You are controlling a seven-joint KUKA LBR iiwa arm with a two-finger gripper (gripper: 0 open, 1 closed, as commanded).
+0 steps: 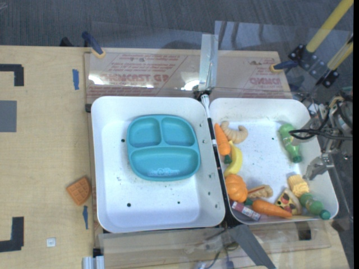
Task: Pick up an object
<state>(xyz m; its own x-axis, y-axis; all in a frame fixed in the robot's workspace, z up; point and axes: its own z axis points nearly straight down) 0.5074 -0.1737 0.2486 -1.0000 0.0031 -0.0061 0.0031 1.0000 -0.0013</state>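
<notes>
The gripper (317, 167) sits at the right edge of the frame, over the right rim of the right bin (263, 108); whether it is wide or narrow I cannot tell at this size, and nothing shows in it.

The nearest pieces lie in the lower right of the frame: a yellow corn piece (298, 184) just left of and below the gripper, and a green bottle-like toy (289, 142) up and to its left. Both look like small hollow plastic play food, so probably light, stiff and rather slick. The corn seems the better target, taken across its short sides. It lies close to the bin wall, so a grasp could slip

The left bin (106, 150) holds a blue divided plate (163, 147)
</notes>
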